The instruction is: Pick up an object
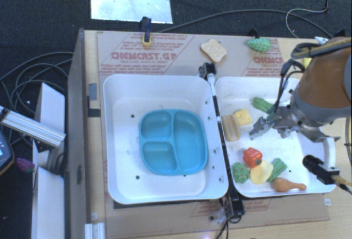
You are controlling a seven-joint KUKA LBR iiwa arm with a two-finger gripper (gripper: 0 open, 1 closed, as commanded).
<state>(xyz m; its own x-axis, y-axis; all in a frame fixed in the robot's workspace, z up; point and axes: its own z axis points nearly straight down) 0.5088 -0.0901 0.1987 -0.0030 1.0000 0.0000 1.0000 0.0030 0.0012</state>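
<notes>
Camera view: grey metal end effector (258, 128), fingers spread wide, empty, hovers in right white bin (313, 191) beside yellow toy block (242, 117).

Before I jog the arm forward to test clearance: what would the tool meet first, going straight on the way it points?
Probably the yellow block, just ahead of the tool toward the bins' divider, with the tan piece beside it. Height is unclear, so it might pass above.
</notes>
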